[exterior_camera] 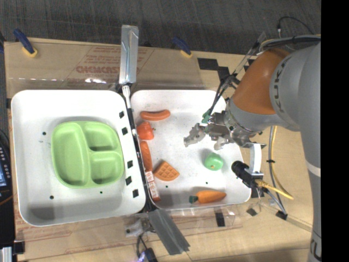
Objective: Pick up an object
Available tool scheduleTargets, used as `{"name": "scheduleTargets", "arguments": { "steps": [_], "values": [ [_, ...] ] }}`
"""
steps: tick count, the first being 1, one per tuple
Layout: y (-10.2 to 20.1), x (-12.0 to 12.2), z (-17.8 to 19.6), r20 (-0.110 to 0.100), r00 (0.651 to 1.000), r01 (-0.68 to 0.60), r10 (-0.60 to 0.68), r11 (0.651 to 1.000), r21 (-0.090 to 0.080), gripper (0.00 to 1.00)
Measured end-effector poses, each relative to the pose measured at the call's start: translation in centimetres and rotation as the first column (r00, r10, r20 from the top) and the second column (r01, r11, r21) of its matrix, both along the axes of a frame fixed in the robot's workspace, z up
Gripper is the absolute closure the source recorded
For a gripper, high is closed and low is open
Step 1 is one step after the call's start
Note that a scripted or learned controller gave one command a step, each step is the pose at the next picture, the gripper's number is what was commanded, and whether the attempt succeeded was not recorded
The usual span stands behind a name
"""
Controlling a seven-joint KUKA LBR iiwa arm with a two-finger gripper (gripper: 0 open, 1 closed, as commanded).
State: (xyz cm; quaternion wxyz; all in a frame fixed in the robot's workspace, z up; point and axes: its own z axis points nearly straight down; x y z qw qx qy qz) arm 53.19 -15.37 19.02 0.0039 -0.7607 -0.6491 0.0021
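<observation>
The end effector (206, 137) hangs over the middle of the right bin (180, 100), fingers spread and holding nothing. The green apple (213, 161) sits just beside it, toward the bin's near edge; I'd centre over it, then descend straight.

Left white bin (27, 162) holds a green divided tray (87, 153), lying flat near the bin's centre. Metal divider bar (128, 59) runs between the two bins at the top. Cardboard sheet (82, 64) with red print lies under the bins. Blue clamps (25, 41) at its far edge. Dark carpet (82, 4) beyond.
</observation>
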Motion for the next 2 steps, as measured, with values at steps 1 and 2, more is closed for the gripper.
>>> {"name": "scheduleTargets", "arguments": {
  "steps": [1,2],
  "values": [
    [6.15,-1.52,-9.91,0.006,0.998,-0.058,0.058,0.998,-0.004,0.00],
    [6.14,-1.57,-9.05,0.003,0.998,-0.062,0.062,0.998,-0.003,1.00]
  ]
}}
